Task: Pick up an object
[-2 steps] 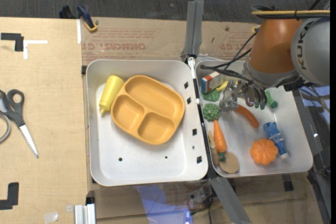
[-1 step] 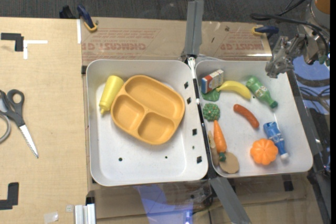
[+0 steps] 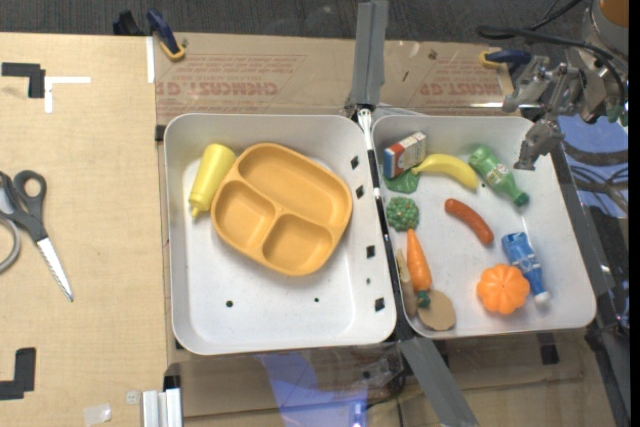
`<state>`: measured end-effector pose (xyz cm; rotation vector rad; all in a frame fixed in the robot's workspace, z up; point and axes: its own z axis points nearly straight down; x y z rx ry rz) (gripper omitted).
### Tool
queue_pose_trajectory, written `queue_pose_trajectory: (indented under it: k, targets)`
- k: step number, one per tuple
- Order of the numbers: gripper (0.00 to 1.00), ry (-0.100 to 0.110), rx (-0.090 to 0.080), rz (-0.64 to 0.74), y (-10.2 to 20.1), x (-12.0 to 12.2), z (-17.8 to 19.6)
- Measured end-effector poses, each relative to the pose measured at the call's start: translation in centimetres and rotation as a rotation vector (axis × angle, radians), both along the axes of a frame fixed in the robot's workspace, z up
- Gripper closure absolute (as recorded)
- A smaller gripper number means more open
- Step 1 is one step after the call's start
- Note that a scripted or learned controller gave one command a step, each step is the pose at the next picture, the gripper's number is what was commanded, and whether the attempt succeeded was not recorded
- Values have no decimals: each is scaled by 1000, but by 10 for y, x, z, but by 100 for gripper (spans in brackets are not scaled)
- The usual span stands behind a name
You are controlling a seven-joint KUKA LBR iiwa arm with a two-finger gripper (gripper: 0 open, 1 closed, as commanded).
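1. Well, standing by the bench, I see the gripper [image 3: 535,147] hanging over the far right corner of the right bin [image 3: 575,315], close above the green bottle [image 3: 497,173]; nothing sits between its fingers, and from this angle I cannot tell whether they are spread or closed.

2. That bin holds the pickable toys: a banana [image 3: 449,169], a small carton [image 3: 405,153], a red sausage [image 3: 470,220], a carrot [image 3: 417,260], an orange pumpkin [image 3: 501,288], a blue bottle [image 3: 524,261] and a green broccoli piece [image 3: 402,212].

3. Nearest the gripper is the green bottle, lying on its side against the bin's far wall beside the banana's tip.

4. My guess is that it is light, hollow plastic, stiff and rather slick, so it may roll or squirt out under pressure.

5. Taking it across the body, at the middle of its length, looks safest; the narrow neck offers less to pinch.

6. The left bin [image 3: 190,315] carries a yellow divided plate [image 3: 280,207] and a yellow bottle [image 3: 209,177], well apart from the arm.
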<state>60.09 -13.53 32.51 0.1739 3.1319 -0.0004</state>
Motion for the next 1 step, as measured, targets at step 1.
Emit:
queue_pose_trajectory:
  k: [1]
  targets:
    - [0,2,0,73,-5,-1,-152]
